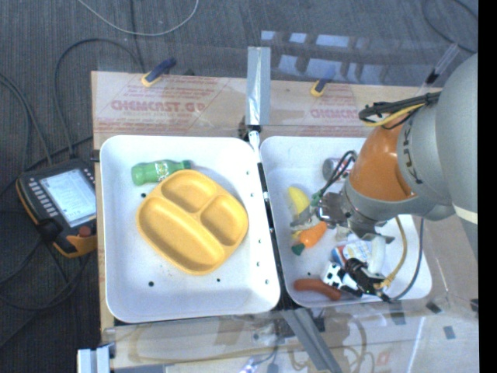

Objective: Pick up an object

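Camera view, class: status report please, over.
Arm low over right bin, gripper fingers hidden. Carrot, banana, sausage loose in it. Yellow tray, green bottle in left bin.

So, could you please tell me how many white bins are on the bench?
2. The left bin holds a yellow divided tray and a green bottle. The right bin lies beside it, under the arm; some of its contents may be hidden.
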